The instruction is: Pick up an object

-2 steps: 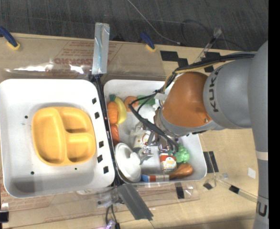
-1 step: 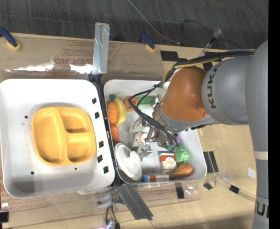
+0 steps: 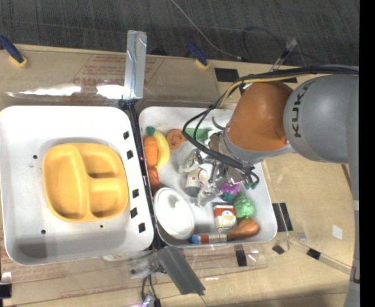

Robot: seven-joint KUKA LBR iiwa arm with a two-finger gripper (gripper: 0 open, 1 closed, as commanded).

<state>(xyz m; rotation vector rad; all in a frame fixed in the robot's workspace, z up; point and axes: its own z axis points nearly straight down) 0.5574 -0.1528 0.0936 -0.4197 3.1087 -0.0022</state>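
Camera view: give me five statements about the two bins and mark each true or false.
1. The yellow divided tray lies in the left bin. True.
2. The end effector is over the left bin. False: it is over the right bin, among the toys.
3. A white bowl sits near the right bin's front left corner. True.
4. The yellow divided tray holds a carrot. False: the carrot lies in the right bin, by the wall next to the left bin.
5. The arm's band above the wrist is blue. False: the band is orange.
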